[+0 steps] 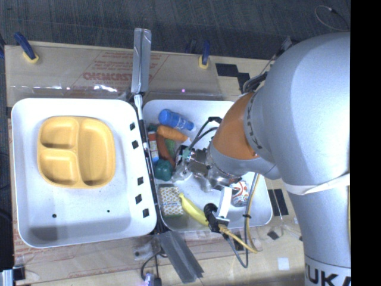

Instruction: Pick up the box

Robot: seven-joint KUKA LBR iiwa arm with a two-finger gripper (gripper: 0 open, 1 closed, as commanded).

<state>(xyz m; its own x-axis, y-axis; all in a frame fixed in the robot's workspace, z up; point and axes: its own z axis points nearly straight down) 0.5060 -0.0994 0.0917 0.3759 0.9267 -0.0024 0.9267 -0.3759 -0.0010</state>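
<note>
So the grey arm (309, 118) came in from the right and hung over most of the right bin (156, 109), with its orange band (233, 137) sitting over the middle of that bin. The gripper (191, 164) was low over the bin's left half, just beside a teal ball (163, 170) and close to the clutter along the left wall. Honestly couldn't make out whether it was clamped on anything or loose, since the wrist and cables hid too much, and nothing was visibly caught in it.

The box (171, 199), a small one with a speckled pattern, was lying flat in the lower-left corner of the right bin, right against the left wall and apart from the gripper. A yellow banana (193, 210) lay just beside it along the bottom edge, angled toward the lower right.

Further up the left side of that bin there was a blue bottle (175, 120) near the top edge, with an orange carrot-looking thing (171, 133) just below it. A bit of something red and white (240, 190) peeked out from under the arm toward the bin's right side.

The left bin (24, 219) held a yellow divided plate (76, 151) in its upper half, well away from the shared middle wall. Blue clamps (25, 46) sat at the bench's far edge.
</note>
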